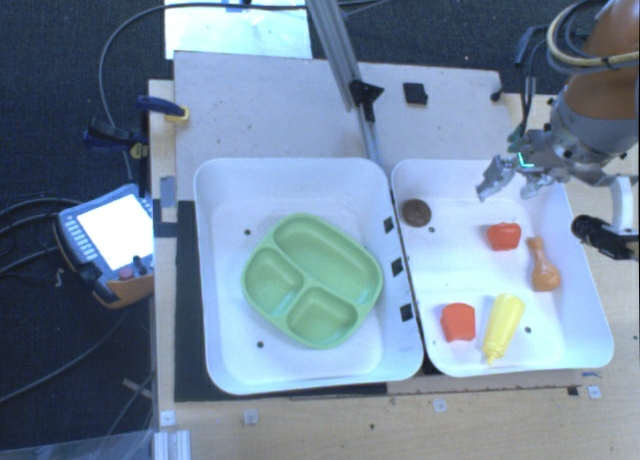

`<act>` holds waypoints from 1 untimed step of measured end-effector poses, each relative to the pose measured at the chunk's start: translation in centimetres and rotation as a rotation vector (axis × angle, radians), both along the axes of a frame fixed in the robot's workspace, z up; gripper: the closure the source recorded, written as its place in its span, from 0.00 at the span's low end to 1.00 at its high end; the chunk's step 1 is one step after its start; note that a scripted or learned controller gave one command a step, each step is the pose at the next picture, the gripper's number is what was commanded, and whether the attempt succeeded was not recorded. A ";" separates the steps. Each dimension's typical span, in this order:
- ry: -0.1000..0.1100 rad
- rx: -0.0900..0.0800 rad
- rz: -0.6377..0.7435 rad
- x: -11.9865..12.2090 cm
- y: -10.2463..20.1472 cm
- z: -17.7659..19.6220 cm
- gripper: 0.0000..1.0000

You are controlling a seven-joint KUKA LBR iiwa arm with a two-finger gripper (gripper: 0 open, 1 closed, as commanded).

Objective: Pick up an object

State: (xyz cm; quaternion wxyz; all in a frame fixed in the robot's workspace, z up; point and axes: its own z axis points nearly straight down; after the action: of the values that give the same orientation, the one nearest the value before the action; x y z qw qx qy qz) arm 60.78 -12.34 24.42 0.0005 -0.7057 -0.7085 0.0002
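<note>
In the right bin [590, 348] lie a brown round piece [416, 212], a red-orange pepper-like toy [503, 236], an orange-brown bottle-shaped toy [543, 266], a red cup-like toy [458, 322] and a yellow bottle [502, 326]. My gripper [516, 180] hovers over the bin's back edge, above and slightly right of the red-orange toy, apart from it. Its fingers stand open with nothing between them.
The left bin [220, 348] holds a green sectioned plate [313, 279]. A metal pole [330, 28] slants across the back board. A handheld pendant [108, 242] and cables lie on the floor at the left.
</note>
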 end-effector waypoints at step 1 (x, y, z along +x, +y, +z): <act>-0.003 0.000 0.000 0.1 0.0 0.1 0.00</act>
State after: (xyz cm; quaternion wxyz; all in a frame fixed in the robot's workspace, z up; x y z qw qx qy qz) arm 60.84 -12.33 24.54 -0.0006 -0.7056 -0.7086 -0.0006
